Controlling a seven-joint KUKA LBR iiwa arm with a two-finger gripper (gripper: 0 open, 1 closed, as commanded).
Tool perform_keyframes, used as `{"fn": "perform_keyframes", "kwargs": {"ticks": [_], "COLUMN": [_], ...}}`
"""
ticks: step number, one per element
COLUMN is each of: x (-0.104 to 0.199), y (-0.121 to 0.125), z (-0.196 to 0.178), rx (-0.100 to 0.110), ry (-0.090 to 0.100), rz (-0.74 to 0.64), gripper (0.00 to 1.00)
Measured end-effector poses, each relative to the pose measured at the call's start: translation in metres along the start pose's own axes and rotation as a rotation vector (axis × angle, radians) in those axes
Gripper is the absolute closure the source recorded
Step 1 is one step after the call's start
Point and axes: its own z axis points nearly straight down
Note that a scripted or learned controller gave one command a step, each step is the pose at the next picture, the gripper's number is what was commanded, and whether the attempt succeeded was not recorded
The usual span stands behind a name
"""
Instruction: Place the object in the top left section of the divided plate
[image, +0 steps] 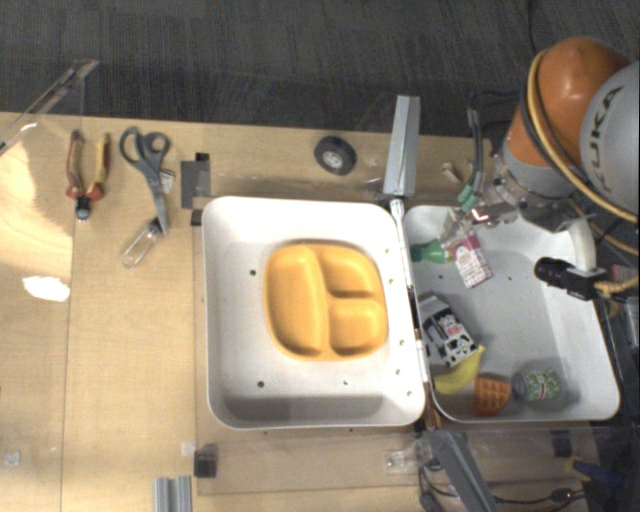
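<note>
The hand (478, 205), at the end of the grey arm (580, 110) with its orange band, sits over the upper left corner of the right bin (580, 340); I cannot tell from this slant whether it is open, closed, or gripping anything. Just below it I see a green-tipped item (432, 252) and a small tagged packet (472, 265), either of which I judge may be the object to be moved, though which one the program has targeted is unclear. Further out in the same bin lie a dark printed packet (447, 335), a banana (458, 375), an orange-red piece (491, 394) and a green round item (538, 384). The yellow divided plate (327, 298) rests in the middle of the left bin (240, 300), well apart from the hand. Risks as I judge them: a grasp closing on the wrong neighbour or both together, the bin walls between snagging the carry, and a release landing in the adjoining section, since the dividers are low.
</note>
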Motion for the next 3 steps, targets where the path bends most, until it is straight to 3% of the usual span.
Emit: {"fn": "perform_keyframes", "kwargs": {"ticks": [1, 2, 3], "x": [0.057, 0.098, 0.098], "y": [0.022, 0.039, 0.039], "z": [0.038, 0.037, 0.037], "rx": [0.002, -0.001, -0.001], "ry": [0.003, 0.002, 0.003], "rz": [-0.307, -0.451, -0.451], "gripper": [1.0, 1.0, 0.0]}}
